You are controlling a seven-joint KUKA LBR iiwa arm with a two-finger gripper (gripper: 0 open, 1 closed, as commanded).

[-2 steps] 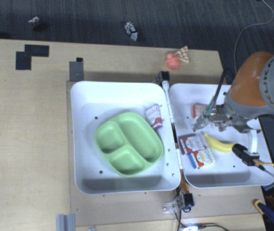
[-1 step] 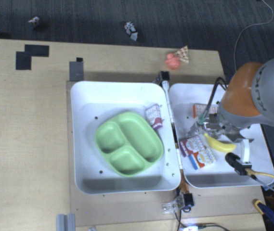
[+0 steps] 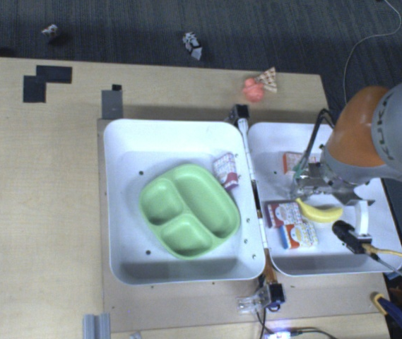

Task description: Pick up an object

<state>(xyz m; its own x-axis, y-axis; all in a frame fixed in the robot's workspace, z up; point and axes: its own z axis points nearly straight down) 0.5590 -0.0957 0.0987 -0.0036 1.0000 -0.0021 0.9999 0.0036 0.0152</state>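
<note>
The pincer (image 3: 306,188) hangs low in the right bin (image 3: 328,260), a banana (image 3: 318,212) just below it; its grip I cannot tell.

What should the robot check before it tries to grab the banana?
1. Banana in the right bin: ok.
2. Gripper close to the banana: ok, just above its left end in the picture.
3. Banana between the fingers: cannot tell, the wrist hides them.
4. Room around the banana: not ok, a packet touches its left side.
5. Cable clear of the banana: cannot tell, it lies close at lower right.
</note>
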